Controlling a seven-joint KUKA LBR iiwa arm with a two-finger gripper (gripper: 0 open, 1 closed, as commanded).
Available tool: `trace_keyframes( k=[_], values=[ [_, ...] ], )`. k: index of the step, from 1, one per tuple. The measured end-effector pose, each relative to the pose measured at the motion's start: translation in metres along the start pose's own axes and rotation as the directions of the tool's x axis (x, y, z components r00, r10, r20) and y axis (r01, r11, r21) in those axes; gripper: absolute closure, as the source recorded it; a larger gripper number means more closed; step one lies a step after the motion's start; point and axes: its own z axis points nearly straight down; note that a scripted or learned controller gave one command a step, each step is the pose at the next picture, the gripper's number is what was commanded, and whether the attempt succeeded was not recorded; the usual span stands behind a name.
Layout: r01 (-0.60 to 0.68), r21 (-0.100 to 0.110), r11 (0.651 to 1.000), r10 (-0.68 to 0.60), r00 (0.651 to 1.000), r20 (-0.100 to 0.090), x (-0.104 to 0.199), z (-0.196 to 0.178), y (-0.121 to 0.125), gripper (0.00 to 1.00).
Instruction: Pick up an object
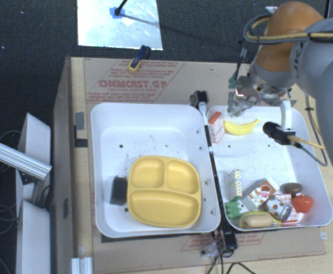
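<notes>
At the far end of the right bin (317, 178) I have the gripper (239, 106) hanging just above the banana (241, 127), which lies flat on the white floor near the bin's back wall; from my camera the tips sit close to the fruit, but I cannot tell whether they touch it. I also cannot tell whether the fingers are apart or together, since the wrist and the orange band (283, 24) above it block my line of sight. Just beside the banana, against the divider between the bins, a small red and white carton (215, 127) stands upright. A black cable fitting (277, 133) hangs off the arm to the banana's right. Nearer to me, the right bin's front corner holds a crowded cluster: a pale patterned cylinder (235, 183), a green piece (234, 206), printed snack boxes (269, 197), a brown disc (292, 188), a red tomato-like piece (303, 204) and a tan roll-shaped item (257, 220), several of them touching. Over in the left bin (106, 130) a yellow divided plate (164, 191) lies flat, with a small dark block (119, 189) just beside its left edge. Both bins rest on the desk (155, 76).
</notes>
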Motion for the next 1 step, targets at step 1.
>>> trace_keyframes(
  k=[1],
  values=[
    [-0.001, 0.0, 1.0, 0.001, 1.0, 0.0, -0.0015, -0.0001, 0.0, 1.0]
  ],
)
